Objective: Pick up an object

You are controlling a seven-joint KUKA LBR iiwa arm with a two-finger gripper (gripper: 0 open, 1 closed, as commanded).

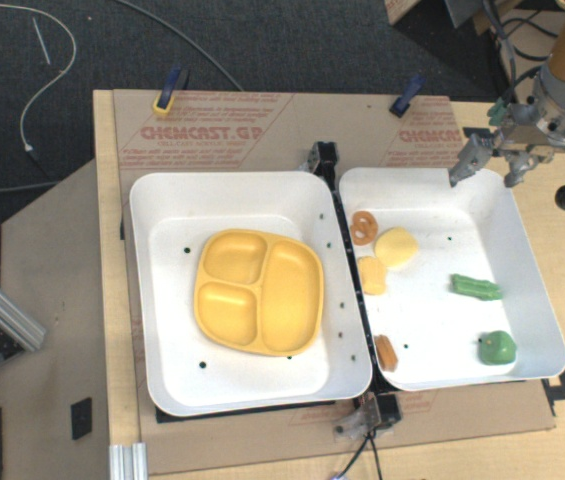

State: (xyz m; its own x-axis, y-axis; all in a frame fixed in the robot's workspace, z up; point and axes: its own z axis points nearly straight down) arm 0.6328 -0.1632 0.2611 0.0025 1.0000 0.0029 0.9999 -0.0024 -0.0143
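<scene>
My gripper (pixel 486 169) hangs over the far right corner of the right bin (pixel 532 268), fingers spread apart with nothing between them. Below and to its left in that bin lie a brown pretzel (pixel 364 227), a pale yellow round piece (pixel 396 248) and an orange piece (pixel 372 275). A green pod-shaped toy (pixel 476 288) and a green pepper (pixel 497 348) lie toward the bin's near right. A small orange-brown piece (pixel 386 352) rests at the near left corner.
The left bin (pixel 162 268) holds a yellow divided plate (pixel 259 291). A black clamp (pixel 323 158) joins the bins at the far side. Blue clips (pixel 170 88) (pixel 407 96) pin the cardboard sheet under the bins.
</scene>
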